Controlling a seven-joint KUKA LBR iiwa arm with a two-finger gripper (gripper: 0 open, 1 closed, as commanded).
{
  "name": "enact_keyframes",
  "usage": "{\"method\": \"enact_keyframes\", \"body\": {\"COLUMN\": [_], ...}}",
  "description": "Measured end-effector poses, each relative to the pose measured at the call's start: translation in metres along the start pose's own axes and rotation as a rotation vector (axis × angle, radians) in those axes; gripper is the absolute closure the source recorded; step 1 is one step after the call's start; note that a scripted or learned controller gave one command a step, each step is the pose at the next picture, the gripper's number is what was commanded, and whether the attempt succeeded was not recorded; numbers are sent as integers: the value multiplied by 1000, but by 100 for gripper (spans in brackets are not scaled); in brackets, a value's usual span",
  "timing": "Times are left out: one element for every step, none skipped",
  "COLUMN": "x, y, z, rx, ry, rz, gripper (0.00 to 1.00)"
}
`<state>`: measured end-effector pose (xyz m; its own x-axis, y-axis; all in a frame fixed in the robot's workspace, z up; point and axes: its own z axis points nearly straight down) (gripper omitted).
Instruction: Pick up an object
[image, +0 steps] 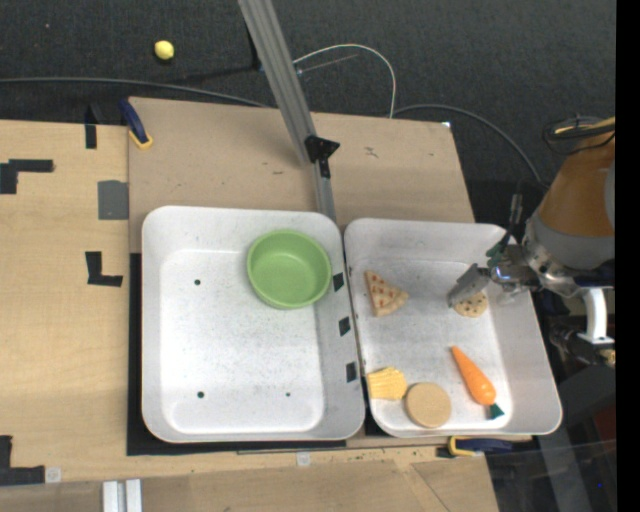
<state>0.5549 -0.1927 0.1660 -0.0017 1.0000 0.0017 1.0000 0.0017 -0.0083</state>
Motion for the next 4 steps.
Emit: {"method": "enact_keyframes", "body": {"x": [-1,-1,3,-2], "y": [1,2,12,12], "z": [44,32,-25,-88], "rx": [-2,-5,-12,-14], "ry": [-1,-2,-3,-4], "rz": [0,-1,0,0], "gripper": [0,100,100,100]}}
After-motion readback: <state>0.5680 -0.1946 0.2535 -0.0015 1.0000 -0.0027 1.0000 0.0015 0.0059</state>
